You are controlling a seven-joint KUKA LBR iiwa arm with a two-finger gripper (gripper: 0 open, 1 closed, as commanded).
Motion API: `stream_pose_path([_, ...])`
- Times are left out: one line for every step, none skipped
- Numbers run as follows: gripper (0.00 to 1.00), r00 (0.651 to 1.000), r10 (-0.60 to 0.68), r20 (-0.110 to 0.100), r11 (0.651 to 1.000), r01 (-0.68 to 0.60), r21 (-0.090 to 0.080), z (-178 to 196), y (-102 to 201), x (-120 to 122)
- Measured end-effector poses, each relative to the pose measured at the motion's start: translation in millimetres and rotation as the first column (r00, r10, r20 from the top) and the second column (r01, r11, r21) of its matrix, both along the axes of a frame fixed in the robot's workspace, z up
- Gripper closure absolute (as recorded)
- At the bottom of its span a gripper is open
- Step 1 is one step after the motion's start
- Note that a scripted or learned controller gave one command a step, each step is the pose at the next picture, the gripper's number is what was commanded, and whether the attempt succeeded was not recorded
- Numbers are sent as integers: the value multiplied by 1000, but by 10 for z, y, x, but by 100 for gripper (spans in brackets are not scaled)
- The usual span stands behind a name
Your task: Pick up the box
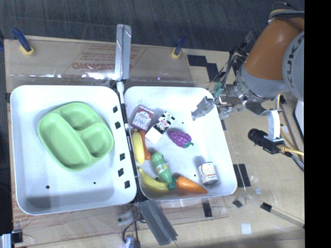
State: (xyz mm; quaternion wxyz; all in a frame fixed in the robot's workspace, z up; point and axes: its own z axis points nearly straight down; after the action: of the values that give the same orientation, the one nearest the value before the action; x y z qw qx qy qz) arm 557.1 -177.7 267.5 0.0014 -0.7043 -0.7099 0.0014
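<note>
Left of hand [202,107], box [142,118], well apart

We see two white bins side by side on the table [248,154]. The left bin [20,190] holds a green divided plate [76,134]. In the right bin [220,138] lie a purple bunch of grapes [179,137], a small black-and-white carton [164,122], a green bottle [162,170], an orange carrot [190,185], a small tin can [208,172] near the right wall, and two bananas, one [138,146] along the left wall, one [151,181] at the near edge. Blue clamps [22,41] grip the far edge of the table.
</note>
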Motion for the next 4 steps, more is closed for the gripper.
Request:
stream_pose_path([0,965,-261,-4,965,261,-1,-791,830,109])
stream_pose_path([100,966,-257,-7,966,257,-1,-699,835,110])
stream_pose_path([100,911,-412,24,911,412,10,-1490,843,253])
stream_pose_path([100,974,-224,37,974,224,7,-1544,489,171])
